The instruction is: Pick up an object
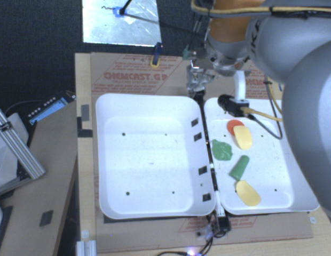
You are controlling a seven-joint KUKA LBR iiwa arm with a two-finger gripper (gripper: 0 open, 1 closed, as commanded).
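The left bin lies on the cardboard-covered bench, its white floor marked by a few small dark dots. Black clips run down the seam where it meets the right bin.

My gripper hangs above the far end of that seam, over the back rims of both bins, well apart from every object. From this view I cannot tell how it is set, and nothing shows in its grasp.

The objects lie in the right bin, grouped toward its left half:
- a green leafy piece nearest the seam;
- a green cylinder, tilted, just beyond and nearer the camera;
- an orange-red piece at the far side, touching a pale yellow piece;
- a yellow oval piece nearest the front rim.

My grey arm covers the bin's right side.
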